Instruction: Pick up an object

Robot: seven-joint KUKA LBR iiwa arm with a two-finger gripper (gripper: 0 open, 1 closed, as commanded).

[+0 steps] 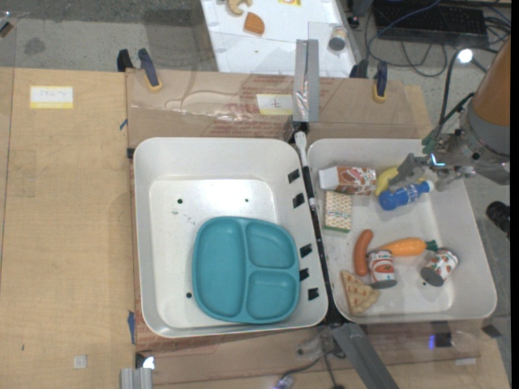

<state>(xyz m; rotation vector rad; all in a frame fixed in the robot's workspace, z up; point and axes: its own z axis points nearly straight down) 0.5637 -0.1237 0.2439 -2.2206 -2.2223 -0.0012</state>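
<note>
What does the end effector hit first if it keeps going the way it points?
Most likely the blue bottle, lying just below and left of the end effector in the right bin. The yellow banana sits beside that line. Height above them is unclear from this view.

A robotics lab: beyond the gripper (pixel 412 168) tangled cables (pixel 422 23) trail over the floor, clamps (pixel 148 67) pin cardboard to the plywood bench (pixel 57 217), and toy food fills the white bin (pixel 478 298) beneath it.

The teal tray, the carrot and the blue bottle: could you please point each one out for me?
teal tray (pixel 246 271), camera view, on the middle ridge between its compartments.
carrot (pixel 406 247), camera view, on the middle of its orange body.
blue bottle (pixel 399 196), camera view, on its blue body.
</note>
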